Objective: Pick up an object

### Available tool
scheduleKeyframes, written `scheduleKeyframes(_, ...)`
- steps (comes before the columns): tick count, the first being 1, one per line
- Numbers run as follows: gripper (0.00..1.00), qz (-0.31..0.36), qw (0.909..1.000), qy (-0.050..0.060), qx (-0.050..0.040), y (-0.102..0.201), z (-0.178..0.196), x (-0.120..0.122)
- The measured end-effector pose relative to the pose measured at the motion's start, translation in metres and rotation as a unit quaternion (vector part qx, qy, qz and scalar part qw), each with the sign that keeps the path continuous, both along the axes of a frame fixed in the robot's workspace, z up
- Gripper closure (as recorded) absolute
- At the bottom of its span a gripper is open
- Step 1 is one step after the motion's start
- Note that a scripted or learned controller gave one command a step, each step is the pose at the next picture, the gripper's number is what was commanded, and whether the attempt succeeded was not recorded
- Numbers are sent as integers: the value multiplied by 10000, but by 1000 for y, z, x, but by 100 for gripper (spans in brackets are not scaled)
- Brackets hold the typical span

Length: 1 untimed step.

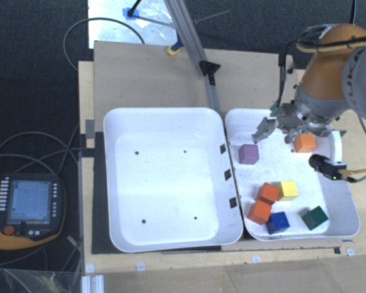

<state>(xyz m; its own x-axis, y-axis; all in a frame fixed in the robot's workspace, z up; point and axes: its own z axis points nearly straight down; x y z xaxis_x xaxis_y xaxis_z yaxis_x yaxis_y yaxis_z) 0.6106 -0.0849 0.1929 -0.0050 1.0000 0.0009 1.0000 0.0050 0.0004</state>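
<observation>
My gripper (276,132) hangs over the back of the right bin (352,220). Its two grey fingers are spread apart and open, and I see nothing between them. A purple cube (249,154) lies just below and left of the left finger (263,129). Right beside the right finger sits an orange cube (304,143), outside the gap. Toward the bin's front lie two more orange cubes (269,192) (260,212), a yellow cube (288,190), a blue cube (278,222) and a green cube (315,217).
The left bin (119,163) stands beside the right one, with a divider ridge between them. A slanted metal pole (189,29) ends at the bench behind the bins. A teach pendant (24,209) lies on the floor at far left.
</observation>
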Motion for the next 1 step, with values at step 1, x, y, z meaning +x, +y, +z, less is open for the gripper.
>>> scheduleKeyframes(1, 0, -6, 10000, -4, 0, 0, 0, 0)
